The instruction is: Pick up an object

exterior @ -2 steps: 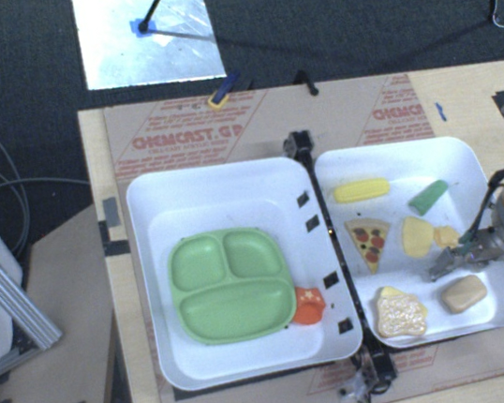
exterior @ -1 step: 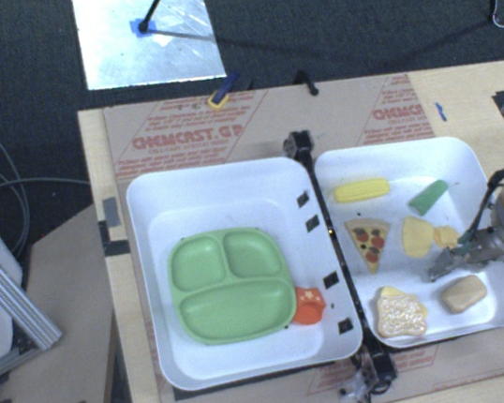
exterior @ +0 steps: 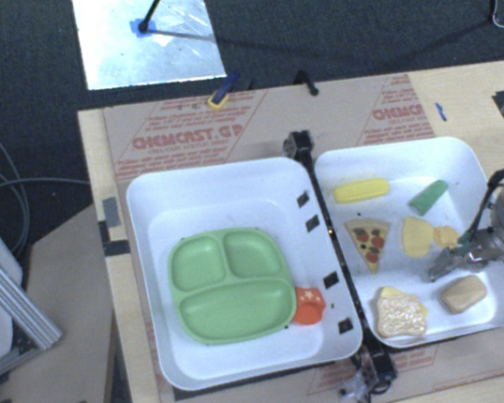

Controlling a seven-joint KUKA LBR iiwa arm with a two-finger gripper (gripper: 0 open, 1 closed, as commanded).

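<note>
On the worktop (exterior: 174,127) two shallow white bins are set side by side. In the left bin (exterior: 152,259) a green divided plate (exterior: 230,285) is seen lying flat, with three compartments, none of which is seen to hold anything. Just beside the plate's lower right corner, touching its edge, a small orange piece (exterior: 308,305) is found on the bin floor.

The right bin (exterior: 461,158) is occupied by several toy food items. Near its upper left, a yellow corn cob (exterior: 361,191) is laid lengthwise. Below it a pizza slice (exterior: 369,241) is placed with its tip pointing toward the near edge. At the near left corner a pale, crumbly bread-like piece (exterior: 400,312) is seen. Further right, a green block (exterior: 429,196) is tilted near the upper part of the bin, and a yellow cheese-like piece (exterior: 423,236) is found beneath it. A tan oblong bun (exterior: 463,293) rests toward the near right of the bin.

The arm is brought in from the right edge, and the pincer (exterior: 453,260) is lowered into the right bin, between the yellow cheese-like piece and the tan bun, just above the bun. Whether the pincer is spread or closed cannot be told, as its tips are too small and dark to be made out. Nothing is seen gripped in it; every item is seen resting on the bin floor.
</note>
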